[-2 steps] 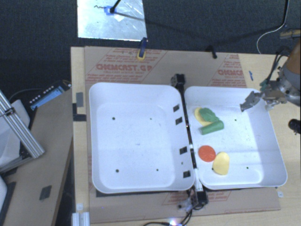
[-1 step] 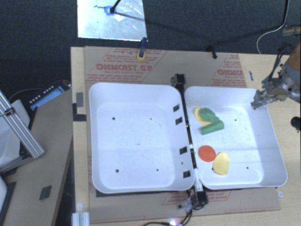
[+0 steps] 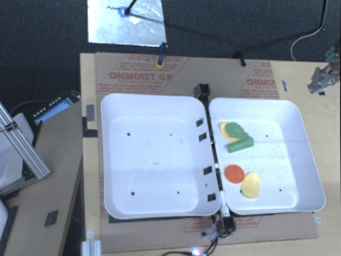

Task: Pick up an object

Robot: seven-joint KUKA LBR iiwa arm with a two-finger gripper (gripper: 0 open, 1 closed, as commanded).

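Nearest to us, at the front edge of the bench, a small bundle of wires is sitting just where the two bins are meeting. We are judging that it belongs to the rig and not to the task.

Behind it, the right bin is holding all the objects we are seeing. A yellow piece is lying closest to the front, touching or almost touching an orange disc. Further back, a green cylinder is lying flat, just beside a green leafy piece that is partly covering a pale yellow piece. All five are crowding toward the inner wall, near the black clips that are joining the bins. The left bin is lying beside it, on the same printed cardboard sheet.

The gripper is hanging at the right edge of the view, outside the bins and well apart from every object. It is holding nothing, and we cannot tell whether it is spread or closed, because it is too small and blurred.

We are judging that the pick is not yet started. The yellow piece and the orange disc are looking like easier targets, since they are lying more in the open. The green pair is lying tight together, so a grasp there is risking a push against the neighbour or the wall.
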